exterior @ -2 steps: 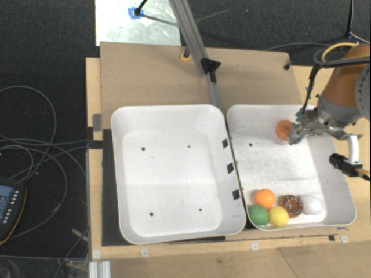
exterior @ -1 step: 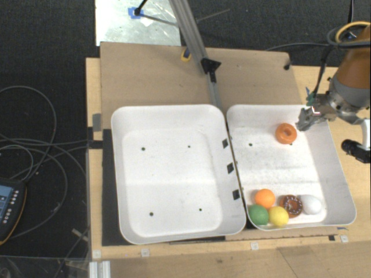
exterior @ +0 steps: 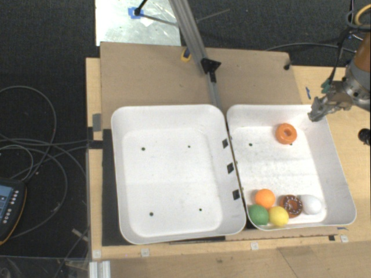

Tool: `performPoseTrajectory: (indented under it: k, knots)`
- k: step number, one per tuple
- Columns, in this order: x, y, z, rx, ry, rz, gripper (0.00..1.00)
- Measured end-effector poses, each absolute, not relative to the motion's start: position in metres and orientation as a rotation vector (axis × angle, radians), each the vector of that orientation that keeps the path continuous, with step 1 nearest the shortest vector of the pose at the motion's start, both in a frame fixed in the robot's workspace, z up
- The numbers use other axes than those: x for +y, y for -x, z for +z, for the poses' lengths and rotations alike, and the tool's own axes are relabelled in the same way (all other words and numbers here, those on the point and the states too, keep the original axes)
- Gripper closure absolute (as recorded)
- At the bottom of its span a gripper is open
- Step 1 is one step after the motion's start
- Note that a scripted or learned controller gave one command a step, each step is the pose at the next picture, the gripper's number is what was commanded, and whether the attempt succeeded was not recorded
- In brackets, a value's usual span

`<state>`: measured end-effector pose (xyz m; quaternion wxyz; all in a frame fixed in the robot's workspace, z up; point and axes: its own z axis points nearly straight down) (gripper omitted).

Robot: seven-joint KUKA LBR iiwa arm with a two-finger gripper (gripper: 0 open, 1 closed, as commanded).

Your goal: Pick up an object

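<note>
From my feed I see little of my arm: a rounded grey metal wrist section (exterior: 360, 88) at the right edge, with a patch of orange-brown band (exterior: 364, 59) above it. Thin black cables (exterior: 342, 45) loop down along the arm, and a small teal-blue marking sits on its left side. The dark grey metal hand (exterior: 317, 110) is narrow and angular, darker than the wrist, its details too small and blurred for me to make out.

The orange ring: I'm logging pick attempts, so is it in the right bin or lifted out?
In the bin. The orange ring rests on the right bin's floor, apart from the gripper.
</note>
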<state>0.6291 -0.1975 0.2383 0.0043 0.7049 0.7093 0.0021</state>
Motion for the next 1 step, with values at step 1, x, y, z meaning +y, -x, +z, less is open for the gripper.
performPoseTrajectory:
  k: [1]
  knots:
    - [-0.1976,-0.6302,0.2434,2.226,-2.212,0.003,1.0]
